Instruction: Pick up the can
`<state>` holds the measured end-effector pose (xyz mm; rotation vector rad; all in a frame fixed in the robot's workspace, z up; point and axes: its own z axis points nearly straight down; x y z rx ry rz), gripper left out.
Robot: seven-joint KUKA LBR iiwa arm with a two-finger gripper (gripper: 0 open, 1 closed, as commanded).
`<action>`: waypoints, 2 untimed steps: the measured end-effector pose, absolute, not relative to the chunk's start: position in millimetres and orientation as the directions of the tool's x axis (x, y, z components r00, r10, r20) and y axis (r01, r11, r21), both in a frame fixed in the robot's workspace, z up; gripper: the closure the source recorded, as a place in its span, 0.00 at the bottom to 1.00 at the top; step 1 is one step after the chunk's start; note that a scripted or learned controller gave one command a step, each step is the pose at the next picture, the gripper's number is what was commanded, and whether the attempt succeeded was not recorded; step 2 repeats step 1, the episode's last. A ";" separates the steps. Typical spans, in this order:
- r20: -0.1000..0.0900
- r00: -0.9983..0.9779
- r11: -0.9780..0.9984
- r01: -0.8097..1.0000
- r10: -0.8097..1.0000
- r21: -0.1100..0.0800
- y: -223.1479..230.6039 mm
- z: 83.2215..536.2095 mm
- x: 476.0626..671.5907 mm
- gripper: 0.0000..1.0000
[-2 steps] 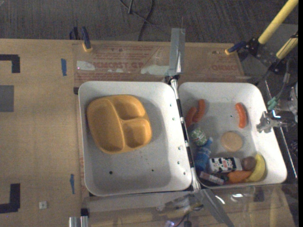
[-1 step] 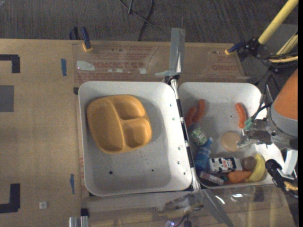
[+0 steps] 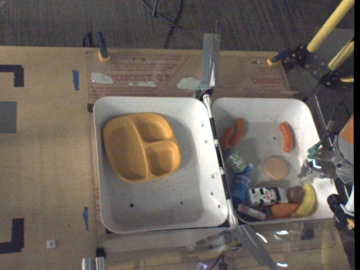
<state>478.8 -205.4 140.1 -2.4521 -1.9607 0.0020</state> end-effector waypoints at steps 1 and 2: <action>-0.001 0.200 -0.200 0.980 0.980 0.002 -211.3 319.2 480.5 1.00; -0.001 0.200 -0.200 0.980 0.980 0.002 -211.3 319.2 480.5 1.00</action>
